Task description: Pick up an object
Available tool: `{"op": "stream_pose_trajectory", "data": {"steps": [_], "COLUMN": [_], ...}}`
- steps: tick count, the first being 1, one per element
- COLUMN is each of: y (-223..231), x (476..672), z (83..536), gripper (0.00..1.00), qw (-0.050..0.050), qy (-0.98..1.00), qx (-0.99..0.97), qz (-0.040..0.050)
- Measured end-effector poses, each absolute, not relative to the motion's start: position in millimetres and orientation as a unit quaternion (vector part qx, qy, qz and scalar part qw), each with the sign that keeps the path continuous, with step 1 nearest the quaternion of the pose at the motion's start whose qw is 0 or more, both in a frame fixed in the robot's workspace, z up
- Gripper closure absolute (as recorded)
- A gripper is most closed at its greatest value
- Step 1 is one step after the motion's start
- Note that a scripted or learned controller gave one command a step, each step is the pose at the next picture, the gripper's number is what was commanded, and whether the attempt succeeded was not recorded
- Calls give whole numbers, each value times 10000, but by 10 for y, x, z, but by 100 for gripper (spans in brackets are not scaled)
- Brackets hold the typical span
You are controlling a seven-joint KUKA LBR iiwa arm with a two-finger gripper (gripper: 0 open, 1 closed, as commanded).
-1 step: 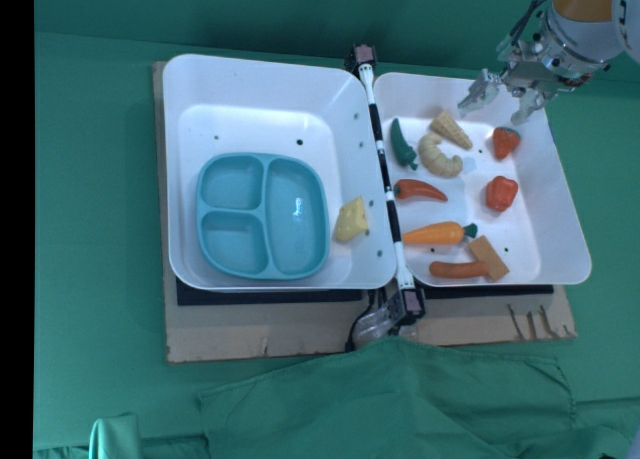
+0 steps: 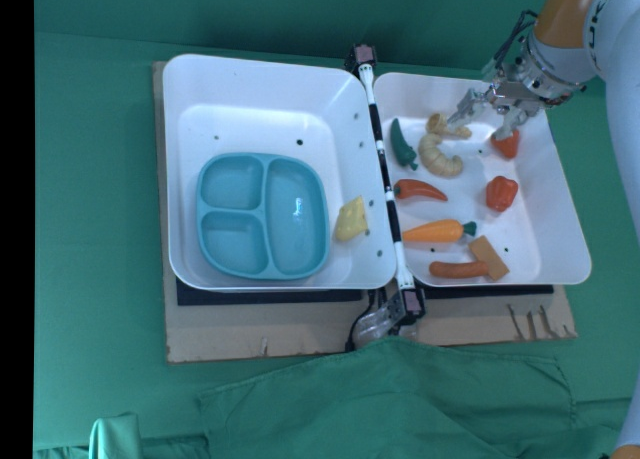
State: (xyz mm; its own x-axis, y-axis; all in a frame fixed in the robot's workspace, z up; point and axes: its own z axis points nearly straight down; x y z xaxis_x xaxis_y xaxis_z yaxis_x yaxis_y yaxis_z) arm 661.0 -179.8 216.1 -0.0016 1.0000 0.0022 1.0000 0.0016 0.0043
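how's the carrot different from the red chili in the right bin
The carrot is orange, straight and thicker, with a green top at its right end. The red chili is darker red, thinner and curved, its tip pointing right. Both lie flat on the right bin floor, apart, roughly left to right.

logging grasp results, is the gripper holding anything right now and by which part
Nothing is held: the open two-finger gripper hovers with bare space between its fingers, between a beige knobbly toy and a small red toy.

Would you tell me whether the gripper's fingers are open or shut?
Open: the gripper shows two fingers spread apart above the right bin, nothing between them.
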Motion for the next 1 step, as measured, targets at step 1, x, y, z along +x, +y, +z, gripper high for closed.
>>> {"op": "stream_pose_trajectory", "data": {"steps": [1], "y": [-1840], "x": [6621], "z": [2302], "gripper": [100], "qw": [64], "qy": [7057], "qx": [7085], "qz": [25]}}
